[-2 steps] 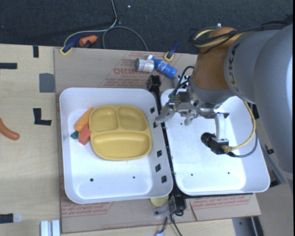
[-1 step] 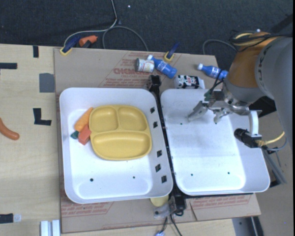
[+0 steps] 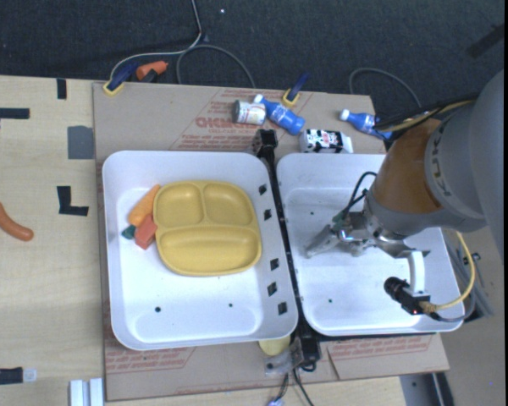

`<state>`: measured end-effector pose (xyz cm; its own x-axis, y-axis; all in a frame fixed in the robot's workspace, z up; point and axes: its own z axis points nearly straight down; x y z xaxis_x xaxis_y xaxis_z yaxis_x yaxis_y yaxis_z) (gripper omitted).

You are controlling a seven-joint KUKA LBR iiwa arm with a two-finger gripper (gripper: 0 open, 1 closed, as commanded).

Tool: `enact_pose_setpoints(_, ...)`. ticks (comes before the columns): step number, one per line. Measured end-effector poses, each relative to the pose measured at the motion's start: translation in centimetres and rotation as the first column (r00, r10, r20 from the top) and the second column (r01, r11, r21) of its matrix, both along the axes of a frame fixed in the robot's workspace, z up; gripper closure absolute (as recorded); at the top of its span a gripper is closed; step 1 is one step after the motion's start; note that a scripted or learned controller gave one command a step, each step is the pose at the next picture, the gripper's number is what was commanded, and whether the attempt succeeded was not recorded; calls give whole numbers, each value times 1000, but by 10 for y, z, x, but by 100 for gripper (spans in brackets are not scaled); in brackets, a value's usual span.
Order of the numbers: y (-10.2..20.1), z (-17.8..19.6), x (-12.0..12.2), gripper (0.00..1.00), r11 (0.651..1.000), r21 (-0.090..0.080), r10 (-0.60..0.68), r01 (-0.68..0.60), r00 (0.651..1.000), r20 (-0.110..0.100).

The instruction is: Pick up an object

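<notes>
Jaws: spread, nothing between them, tips low over the right bin floor.
Gripper [image 3: 322, 240]: metal fingers pointing left, toward the divider between bins.
Arm [image 3: 423, 180]: grey, orange band above wrist, reaching in from right, covering the right bin's far corner.
Right bin [image 3: 356, 311]: white, bare floor around the fingertips.
Left bin [image 3: 118, 227]: white, holding the candidates for picking.
Yellow tray [image 3: 207, 227]: three compartments, mid left bin, well apart from gripper.
Orange piece [image 3: 142, 206]: touching tray's left edge.
Red piece [image 3: 144, 235]: just below the orange piece, against tray.
Beyond bins: blue-white bottle [image 3: 271, 112] on cardboard; sausage-shaped toy [image 3: 11, 221] far left on bench.
</notes>
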<state>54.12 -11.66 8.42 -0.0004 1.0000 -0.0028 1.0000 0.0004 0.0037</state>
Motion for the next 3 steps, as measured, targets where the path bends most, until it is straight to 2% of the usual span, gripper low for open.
enact_pose_setpoints(1, -97, 73, 48, 0, 1000, -6, -5, 5, 1000, 6)
enact_pose_setpoints(2, -4, 0, -13, 0, 1000, 0, 3, -3, 1000, -2)
enact_pose_setpoints(3, -89, 49, 9, 0, 1000, -4, -5, 5, 1000, 1)
